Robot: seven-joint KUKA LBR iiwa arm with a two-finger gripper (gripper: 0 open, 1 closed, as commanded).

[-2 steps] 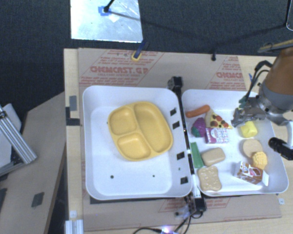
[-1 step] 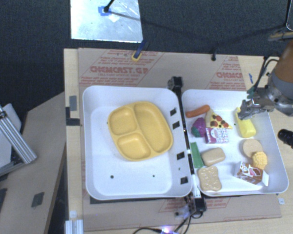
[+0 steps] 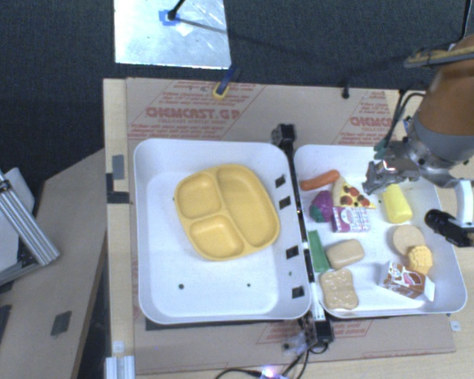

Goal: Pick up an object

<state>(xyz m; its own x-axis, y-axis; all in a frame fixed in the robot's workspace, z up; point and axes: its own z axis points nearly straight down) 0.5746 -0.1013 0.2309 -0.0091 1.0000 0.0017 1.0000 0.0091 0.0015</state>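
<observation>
**Toy food in the right bin, gripper low at its far edge**

Nearest the camera in the right bin (image 3: 450,294) lie a slice of toy bread (image 3: 339,289) at about seven o'clock and a small printed carton (image 3: 405,279) at five o'clock. Both look light. The bread is flat and stiff and offers only thin edges; the carton is boxy, with parallel sides that would suit a pinch across its short width.

Further in sit a tan bun-shaped piece (image 3: 345,253), a round cookie (image 3: 408,238) touching a yellow corn piece (image 3: 419,258), and a green strip (image 3: 317,250) lying along the divider. These appear to be hard moulded plastic, probably smooth and inclined to slip, so a hold across the middle of the body is safer than one at a rim.

Towards the far side are a purple grape bunch (image 3: 322,206), a pizza slice (image 3: 349,195), an orange carrot (image 3: 320,180) and a yellow cylinder (image 3: 396,204). The cylinder may roll unless it is gripped across its width.

The gripper (image 3: 383,176) hangs at roughly one o'clock in this bin, just beside the cylinder's far end and near the pizza slice. I cannot tell how it is set, and nothing is visibly held.

The left bin (image 3: 154,235) holds a yellow divided plate (image 3: 225,210).
</observation>
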